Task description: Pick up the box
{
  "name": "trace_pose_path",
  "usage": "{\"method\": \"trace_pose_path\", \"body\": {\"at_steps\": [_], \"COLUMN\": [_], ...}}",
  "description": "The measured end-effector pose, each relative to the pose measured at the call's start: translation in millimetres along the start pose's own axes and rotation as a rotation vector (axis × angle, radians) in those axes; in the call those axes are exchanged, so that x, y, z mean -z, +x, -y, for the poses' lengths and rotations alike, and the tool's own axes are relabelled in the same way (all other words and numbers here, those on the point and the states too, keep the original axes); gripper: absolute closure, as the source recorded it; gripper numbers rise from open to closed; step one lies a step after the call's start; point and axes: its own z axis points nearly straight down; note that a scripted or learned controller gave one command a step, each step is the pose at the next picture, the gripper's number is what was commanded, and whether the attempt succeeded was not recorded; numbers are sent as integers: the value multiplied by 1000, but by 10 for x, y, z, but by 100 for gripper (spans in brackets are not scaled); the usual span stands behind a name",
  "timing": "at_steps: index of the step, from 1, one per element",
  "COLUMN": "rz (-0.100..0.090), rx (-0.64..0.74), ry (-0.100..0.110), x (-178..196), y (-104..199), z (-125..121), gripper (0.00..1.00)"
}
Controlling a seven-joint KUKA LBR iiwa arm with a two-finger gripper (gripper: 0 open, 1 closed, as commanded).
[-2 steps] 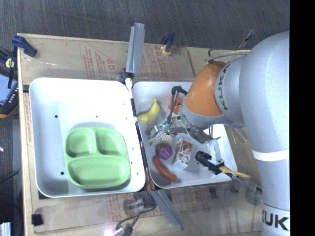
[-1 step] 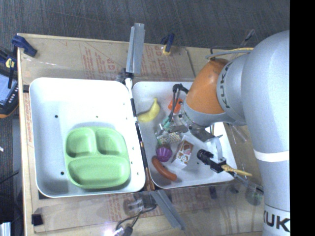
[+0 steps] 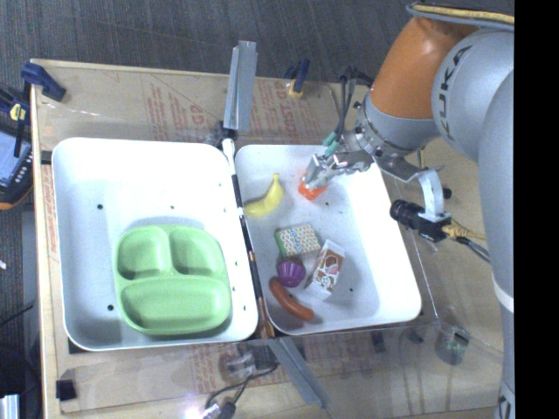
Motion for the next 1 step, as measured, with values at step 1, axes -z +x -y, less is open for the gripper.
{"method": "trace_pose_path", "body": {"at_steps": [1], "rz": [-1], "rx": [1], "ry": [1], "x": [-3], "y": [4], "z": [0], "gripper": [0]}}
